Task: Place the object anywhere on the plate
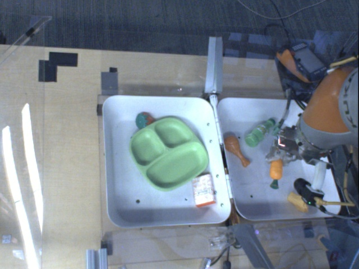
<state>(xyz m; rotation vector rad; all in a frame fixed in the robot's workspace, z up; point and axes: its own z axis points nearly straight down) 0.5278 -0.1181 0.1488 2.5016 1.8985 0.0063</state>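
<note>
Reaching in from the view's right, the arm (pixel 331 105) hangs over the right bin (pixel 247 206), well apart from the plate (pixel 168 153). Its tool (pixel 285 144) sits on the side of that bin far from the plate. Whether it is released or clenched cannot be told at this slant, nor whether it grasps anything.

The carrot (pixel 275 170) lies in the right bin, well apart from the plate and on the far side of the divider from it. It is orange with a green end that points toward the view's bottom edge, and it lies just beside the tool, on the tool's near side. Whether the two touch is not clear.

The plate is green, with three compartments, and rests tilted across the middle of the left bin (pixel 120 195). A small box (pixel 203 190) – orange and white – sits just beside the plate's lower right rim. A small green and red thing (pixel 144 119) sits against the plate's upper left rim; it is too small to name.

A drumstick (pixel 236 148) lies to the right of the plate, just past the divider and nearest the plate of the right bin's things. A green bottle (pixel 259 133) lies farther from the plate, between the drumstick and the tool.

Both bins rest on the pale table (pixel 67 150), which stretches away to the left of the plate.
</note>
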